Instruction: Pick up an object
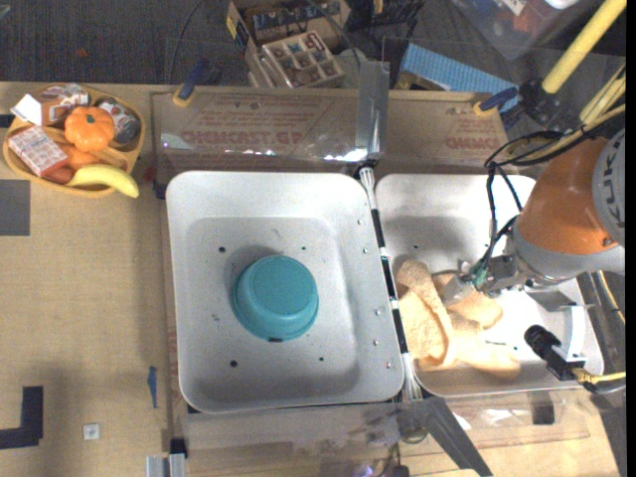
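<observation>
A teal bowl (276,297) lies upside down in the middle of the left bin (199,207). In the right bin (427,202) several tan, bread-like pieces are heaped together: a rounded one (414,277) at the left, a flat orange-tan one (430,334) below it, and a pale one (489,357) near the front wall. My gripper (465,285) is low over this heap, between the rounded piece and another tan piece (481,312), touching or nearly touching them. Nothing visibly hangs from it.
The grey arm with its orange band (561,212) comes in from the right over the right bin. A dish (30,167) with a small pumpkin, a banana and boxes sits on the bench at the far left. Cardboard walls (258,127) stand behind both bins.
</observation>
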Available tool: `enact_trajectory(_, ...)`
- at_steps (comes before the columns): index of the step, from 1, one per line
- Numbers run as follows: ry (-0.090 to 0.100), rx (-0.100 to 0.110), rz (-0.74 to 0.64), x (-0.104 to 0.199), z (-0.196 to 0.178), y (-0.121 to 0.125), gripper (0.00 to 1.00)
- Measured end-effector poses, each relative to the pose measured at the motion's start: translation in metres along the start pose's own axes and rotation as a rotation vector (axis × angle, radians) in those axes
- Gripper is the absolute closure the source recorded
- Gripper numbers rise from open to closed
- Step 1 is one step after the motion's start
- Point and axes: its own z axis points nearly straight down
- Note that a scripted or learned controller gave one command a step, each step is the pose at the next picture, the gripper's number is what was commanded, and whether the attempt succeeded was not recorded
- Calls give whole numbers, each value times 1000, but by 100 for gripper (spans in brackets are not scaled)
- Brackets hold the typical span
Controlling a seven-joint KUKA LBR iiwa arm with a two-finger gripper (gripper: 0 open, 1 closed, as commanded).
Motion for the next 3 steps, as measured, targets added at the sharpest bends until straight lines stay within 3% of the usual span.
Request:
enact_trajectory(1,0,0,5,-2,-7,0,100)
enact_trajectory(2,5,15,17,0,-2,-11,100)
enact_trajectory(3,3,12,-137,-23,-61,-13,100)
